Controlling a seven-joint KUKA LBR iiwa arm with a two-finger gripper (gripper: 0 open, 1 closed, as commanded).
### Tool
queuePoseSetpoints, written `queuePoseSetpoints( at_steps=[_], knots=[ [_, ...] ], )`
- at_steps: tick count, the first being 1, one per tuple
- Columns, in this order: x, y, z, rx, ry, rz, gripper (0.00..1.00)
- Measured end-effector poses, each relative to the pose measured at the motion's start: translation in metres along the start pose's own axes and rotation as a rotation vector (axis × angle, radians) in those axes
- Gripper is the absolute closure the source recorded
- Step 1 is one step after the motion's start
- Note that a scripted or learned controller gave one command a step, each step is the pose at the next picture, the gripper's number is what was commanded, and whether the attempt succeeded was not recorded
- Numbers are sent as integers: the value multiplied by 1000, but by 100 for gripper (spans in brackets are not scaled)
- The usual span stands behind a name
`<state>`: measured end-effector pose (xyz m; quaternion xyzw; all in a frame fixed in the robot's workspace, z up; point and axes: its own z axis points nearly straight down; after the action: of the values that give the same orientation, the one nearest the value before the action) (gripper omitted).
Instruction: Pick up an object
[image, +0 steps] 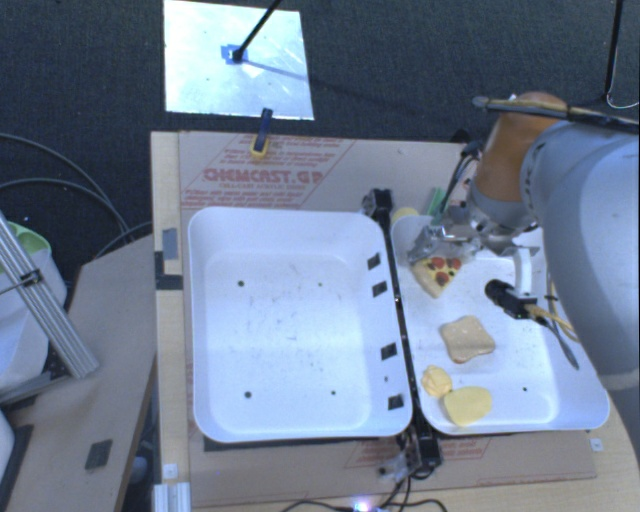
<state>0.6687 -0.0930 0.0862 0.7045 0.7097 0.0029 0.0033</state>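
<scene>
Item: pizza slice (438, 272), which lay in the right bin (525, 375) toward its far end, close to the wall shared with the left bin (290, 330). The gripper (432, 245) hung low over the slice's far edge; contact, and whether it was spread or closed, could not be told. A toast slice (467, 338) lay mid-bin, apart. A small yellow piece (436, 380) and a large yellow piece (468, 405) sat side by side near the front wall

1 camera, fixed high above the pale cardboard-topped bench (270, 175), looking down at a slant. The shallow white plastic left bin (290, 320) and its twin, the right bin (520, 375), both sit inside the frame, at middle distance. The grey arm with the orange band (590, 200) looms large at the right edge.
</scene>
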Motion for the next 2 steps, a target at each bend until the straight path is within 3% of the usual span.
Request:
queuePoseSetpoints(
  at_steps=[1,2],
  knots=[
    [-1,-1,-12,-2,-2,-2,100],
    [71,-73,-105,3,5,-2,100]
  ],
)
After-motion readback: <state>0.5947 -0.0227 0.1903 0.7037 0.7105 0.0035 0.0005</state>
